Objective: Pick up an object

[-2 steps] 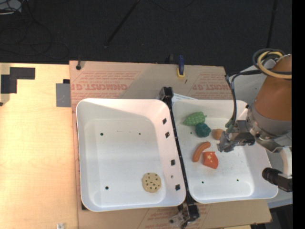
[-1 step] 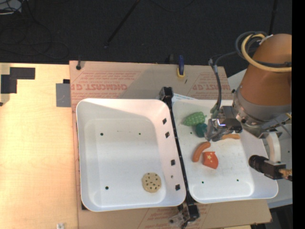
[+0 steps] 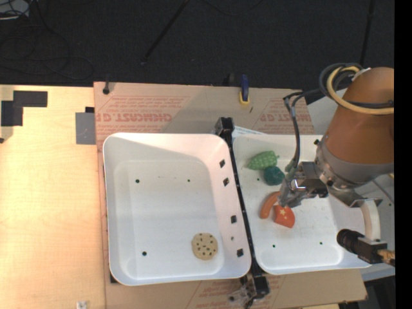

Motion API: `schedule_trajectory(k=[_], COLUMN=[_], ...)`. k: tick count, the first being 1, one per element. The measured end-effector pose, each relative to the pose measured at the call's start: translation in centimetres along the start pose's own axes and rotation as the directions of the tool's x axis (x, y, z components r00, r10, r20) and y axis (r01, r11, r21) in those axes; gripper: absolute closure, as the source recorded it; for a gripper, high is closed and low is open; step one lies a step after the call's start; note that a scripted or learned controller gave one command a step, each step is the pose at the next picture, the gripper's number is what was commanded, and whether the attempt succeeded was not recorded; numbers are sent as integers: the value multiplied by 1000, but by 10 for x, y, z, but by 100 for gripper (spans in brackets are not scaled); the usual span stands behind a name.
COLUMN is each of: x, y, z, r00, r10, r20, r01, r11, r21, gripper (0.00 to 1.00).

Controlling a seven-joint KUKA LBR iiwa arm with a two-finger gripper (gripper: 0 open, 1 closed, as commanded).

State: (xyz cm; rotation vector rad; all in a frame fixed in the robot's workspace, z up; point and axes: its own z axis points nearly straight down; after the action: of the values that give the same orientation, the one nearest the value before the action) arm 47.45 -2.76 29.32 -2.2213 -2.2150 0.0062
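Note:
In the right bin (image 3: 309, 256) lie a light green leafy item (image 3: 262, 160), a dark teal lump (image 3: 273, 174), an orange oblong piece (image 3: 267, 206) and a red wedge (image 3: 284, 217). My gripper (image 3: 290, 197) hangs low over the bin's middle, just above the red wedge and to the right of the orange piece. The gripper's dark body hides the spot where it meets the red wedge, so I cannot tell whether it touches. The orange-banded wrist (image 3: 360, 127) looms over the bin's right side.
A round tan cookie with dark dots (image 3: 205, 246) lies near the front of the left bin (image 3: 129, 172). A black divider with clips (image 3: 233, 192) runs between the bins. Cardboard (image 3: 167, 108) underlies both, with a blue clamp (image 3: 244, 89) at the back.

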Motion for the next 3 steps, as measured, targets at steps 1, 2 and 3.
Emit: schedule_trajectory(k=[1, 2, 3], x=[72, 16, -43], y=[23, 1, -1], z=[-36, -18, 81], r00=[1000, 1000, 1000], r10=[-10, 3, 4], r20=[-1, 2, 2], r01=[10, -3, -4], r11=[1000, 1000, 1000], r21=[-6, 0, 8], gripper=[100, 100, 100])
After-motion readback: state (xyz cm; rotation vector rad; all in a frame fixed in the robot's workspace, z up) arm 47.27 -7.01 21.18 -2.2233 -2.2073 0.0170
